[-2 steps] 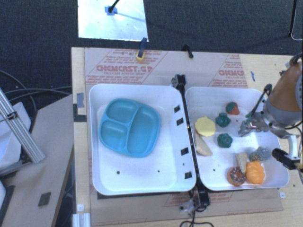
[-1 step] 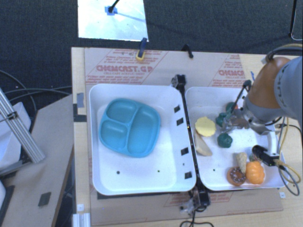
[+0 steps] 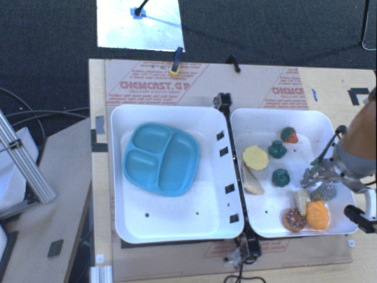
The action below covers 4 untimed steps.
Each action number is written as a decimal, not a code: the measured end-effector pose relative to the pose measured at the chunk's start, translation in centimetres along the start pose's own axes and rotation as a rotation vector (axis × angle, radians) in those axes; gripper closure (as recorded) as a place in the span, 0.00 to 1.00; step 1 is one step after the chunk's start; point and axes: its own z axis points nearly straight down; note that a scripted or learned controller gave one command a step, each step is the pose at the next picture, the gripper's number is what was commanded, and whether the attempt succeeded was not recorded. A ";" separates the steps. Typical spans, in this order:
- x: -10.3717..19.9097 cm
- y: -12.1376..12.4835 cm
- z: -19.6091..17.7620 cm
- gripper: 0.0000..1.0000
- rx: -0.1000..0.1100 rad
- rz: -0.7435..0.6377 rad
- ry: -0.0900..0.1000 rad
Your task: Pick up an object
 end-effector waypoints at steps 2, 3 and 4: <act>0.4 6.9 -0.1 1.00 -0.008 -0.011 -0.001; 0.4 1.5 0.0 1.00 0.001 -0.005 0.002; 2.1 3.5 0.0 1.00 -0.006 -0.011 0.000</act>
